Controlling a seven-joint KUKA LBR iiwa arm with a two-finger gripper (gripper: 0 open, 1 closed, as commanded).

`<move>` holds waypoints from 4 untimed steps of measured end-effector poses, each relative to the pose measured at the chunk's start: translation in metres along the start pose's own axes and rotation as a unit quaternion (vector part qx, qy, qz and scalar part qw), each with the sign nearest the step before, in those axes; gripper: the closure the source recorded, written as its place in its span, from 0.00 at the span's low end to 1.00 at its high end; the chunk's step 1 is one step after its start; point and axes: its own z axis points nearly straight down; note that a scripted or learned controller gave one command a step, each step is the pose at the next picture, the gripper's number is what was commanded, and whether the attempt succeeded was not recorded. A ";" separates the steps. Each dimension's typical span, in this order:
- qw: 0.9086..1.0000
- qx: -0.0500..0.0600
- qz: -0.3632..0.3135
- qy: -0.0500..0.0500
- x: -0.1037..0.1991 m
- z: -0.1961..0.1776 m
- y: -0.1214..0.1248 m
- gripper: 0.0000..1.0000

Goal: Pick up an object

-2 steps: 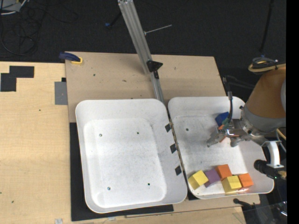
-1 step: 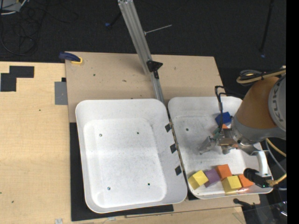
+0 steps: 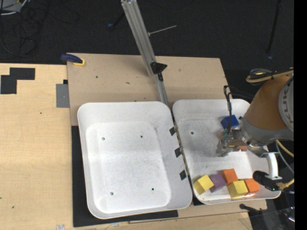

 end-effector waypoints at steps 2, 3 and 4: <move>1.000 -0.004 -0.006 -0.001 0.015 -0.103 -0.002 1.00; 1.000 -0.005 -0.005 -0.002 0.011 -0.166 -0.003 1.00; 1.000 -0.001 -0.006 0.000 0.062 -0.143 -0.001 1.00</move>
